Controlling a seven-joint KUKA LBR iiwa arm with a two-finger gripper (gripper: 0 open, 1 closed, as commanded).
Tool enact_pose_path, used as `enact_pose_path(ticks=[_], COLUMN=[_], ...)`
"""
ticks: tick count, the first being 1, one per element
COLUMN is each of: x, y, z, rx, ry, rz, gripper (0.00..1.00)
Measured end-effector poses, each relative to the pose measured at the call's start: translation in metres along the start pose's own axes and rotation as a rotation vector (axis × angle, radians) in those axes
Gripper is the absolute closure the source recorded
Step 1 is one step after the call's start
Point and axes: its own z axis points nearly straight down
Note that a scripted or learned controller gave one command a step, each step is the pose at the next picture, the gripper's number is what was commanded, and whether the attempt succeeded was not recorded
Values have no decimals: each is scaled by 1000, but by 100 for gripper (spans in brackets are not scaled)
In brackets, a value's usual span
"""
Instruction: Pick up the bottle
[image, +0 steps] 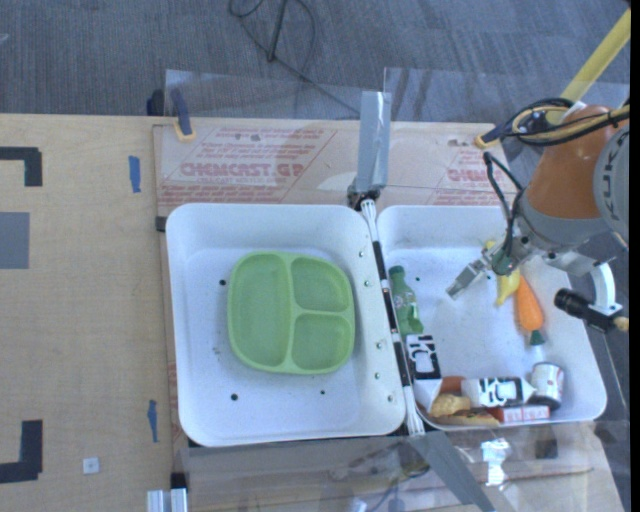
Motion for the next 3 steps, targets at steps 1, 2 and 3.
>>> enact_pose_path(ticks=[1, 2, 3], x=[-62, 13, 45], y=[17, -6, -70], z=[-153, -127, -10], rx=[2, 6, 6], ry=[-1, 4, 3], rz=[342, 526, 576], gripper=[0, 0, 0])
